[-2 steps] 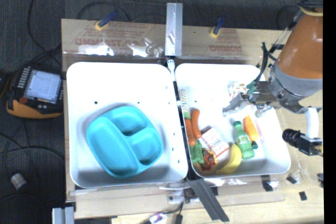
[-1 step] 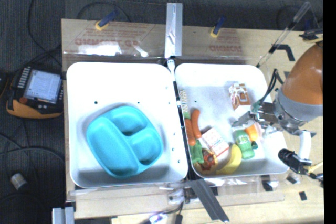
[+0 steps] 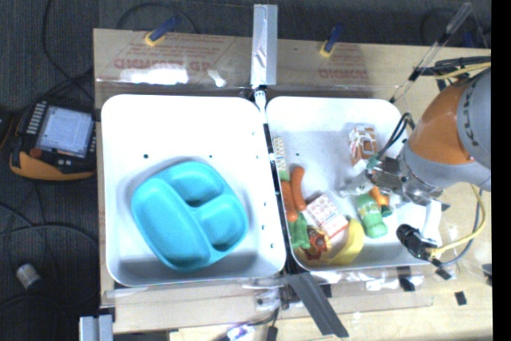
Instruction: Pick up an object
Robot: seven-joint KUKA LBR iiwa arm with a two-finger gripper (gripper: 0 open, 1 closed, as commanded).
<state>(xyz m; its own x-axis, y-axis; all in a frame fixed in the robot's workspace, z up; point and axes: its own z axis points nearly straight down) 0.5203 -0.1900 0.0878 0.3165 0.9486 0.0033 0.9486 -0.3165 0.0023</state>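
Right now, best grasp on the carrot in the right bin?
Grip the carrot across its orange middle, coming straight down from above. It lies long and thin beside the bin's left wall, leafy end toward the box and banana. Probably close across its narrow width; the upper half has the most free room.
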